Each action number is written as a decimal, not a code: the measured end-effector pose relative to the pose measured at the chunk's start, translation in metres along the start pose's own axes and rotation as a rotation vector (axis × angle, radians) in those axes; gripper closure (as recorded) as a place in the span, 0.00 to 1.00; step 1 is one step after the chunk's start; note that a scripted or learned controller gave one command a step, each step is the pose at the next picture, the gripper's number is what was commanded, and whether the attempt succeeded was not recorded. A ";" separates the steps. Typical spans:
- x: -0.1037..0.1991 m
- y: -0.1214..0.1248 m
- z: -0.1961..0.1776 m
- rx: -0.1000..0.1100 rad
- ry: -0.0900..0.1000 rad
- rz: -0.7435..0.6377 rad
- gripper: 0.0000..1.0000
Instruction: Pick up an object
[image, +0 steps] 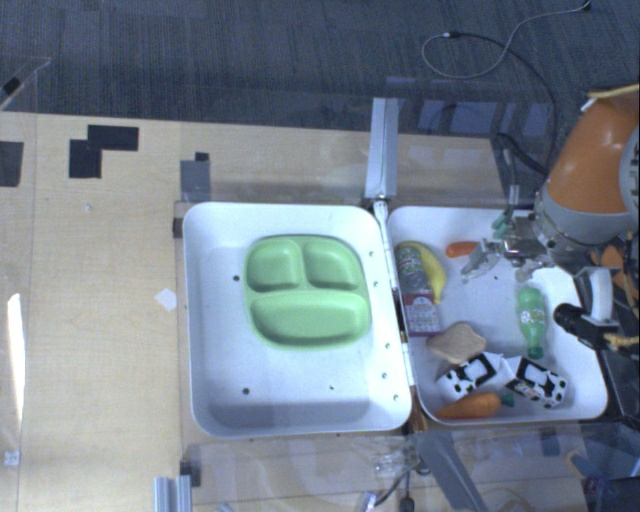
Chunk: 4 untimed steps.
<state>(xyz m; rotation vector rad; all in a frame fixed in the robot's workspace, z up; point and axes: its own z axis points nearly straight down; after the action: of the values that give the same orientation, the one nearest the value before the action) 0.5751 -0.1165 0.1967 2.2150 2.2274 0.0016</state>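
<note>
Presently the gripper (492, 255) is seen over the upper part of the right bin (600, 405), its two fingers spread apart with nothing between them — released, grasping nothing. Whether the fingertips touch the bin floor cannot be told from this slant.

Just beside the fingertips, toward the far wall, a small orange carrot (462, 249) lies with its long axis roughly across the bin; it is judged the nearest candidate. Toward the bin's centre divider a yellow banana (432, 268) lies along a dark packet (417, 290), both running lengthwise toward the near edge. Below the gripper, on the arm's side, a green bottle (531, 317) lies with its cap pointing away from the near edge.

Farther off, near the front wall, are found a tan bread-like piece (458, 342), two black-and-white blocks (470, 375), and a second orange carrot (468, 406). The left bin (215, 400) bears a green divided tray (305, 291) — well apart from the gripper.
</note>
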 end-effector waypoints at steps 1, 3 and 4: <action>-0.008 0.041 0.108 -0.010 -0.002 0.104 0.00; -0.065 0.091 0.110 -0.004 -0.003 -0.140 0.00; -0.063 0.094 0.097 -0.011 -0.005 -0.146 1.00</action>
<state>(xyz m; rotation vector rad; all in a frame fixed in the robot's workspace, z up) 0.6696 -0.1793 0.1001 2.0398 2.3739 0.0090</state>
